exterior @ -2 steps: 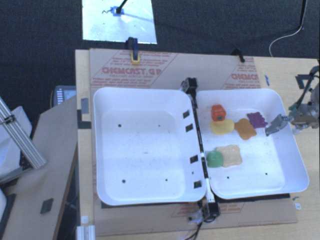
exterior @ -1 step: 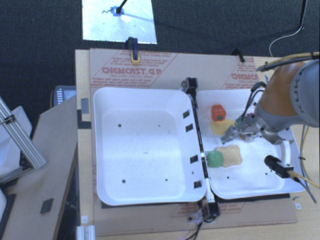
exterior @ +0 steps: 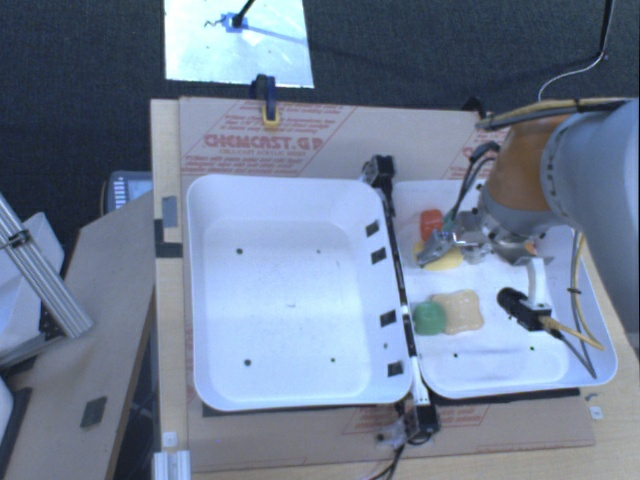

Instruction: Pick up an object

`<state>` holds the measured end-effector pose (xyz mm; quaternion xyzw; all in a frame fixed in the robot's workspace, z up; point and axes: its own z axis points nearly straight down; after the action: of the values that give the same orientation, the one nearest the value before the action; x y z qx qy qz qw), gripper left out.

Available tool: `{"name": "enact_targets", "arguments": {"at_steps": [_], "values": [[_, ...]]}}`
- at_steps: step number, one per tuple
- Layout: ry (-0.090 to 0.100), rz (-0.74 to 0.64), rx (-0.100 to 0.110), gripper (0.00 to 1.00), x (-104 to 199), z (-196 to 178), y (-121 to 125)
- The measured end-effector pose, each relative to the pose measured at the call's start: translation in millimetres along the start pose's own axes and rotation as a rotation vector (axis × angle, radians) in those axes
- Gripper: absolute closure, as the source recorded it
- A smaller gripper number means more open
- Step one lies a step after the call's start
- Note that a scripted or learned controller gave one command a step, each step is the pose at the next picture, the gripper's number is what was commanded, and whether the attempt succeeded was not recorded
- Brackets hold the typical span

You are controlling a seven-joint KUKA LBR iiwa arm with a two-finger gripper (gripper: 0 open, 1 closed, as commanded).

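Observation:
My gripper [exterior: 437,252] is low in the right bin [exterior: 500,373], near that bin's left wall. Its tip sits over a yellow object [exterior: 449,261], which it partly hides. Just behind the tip lies a small orange-red object [exterior: 431,220]. Closer to the front of the bin, a green object [exterior: 429,317] touches a pale tan object [exterior: 461,311]. I see nothing lifted off the bin floor.
The left bin [exterior: 290,190] stands beside the right one, and black clips run along the divider [exterior: 390,288] between them. The grey arm with its orange band [exterior: 520,173] comes in over the right bin's back right. A cardboard sheet [exterior: 270,133] lies under both bins.

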<state>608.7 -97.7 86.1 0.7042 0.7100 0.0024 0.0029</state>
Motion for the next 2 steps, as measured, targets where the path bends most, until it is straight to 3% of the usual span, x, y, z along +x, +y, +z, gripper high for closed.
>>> {"name": "enact_targets", "arguments": {"at_steps": [1, 2], "values": [[0.000, 0.002, -0.008, 1.00, -2, -15, 2], [0.001, 0.009, 0.001, 1.00, -16, -2, -67]]}}
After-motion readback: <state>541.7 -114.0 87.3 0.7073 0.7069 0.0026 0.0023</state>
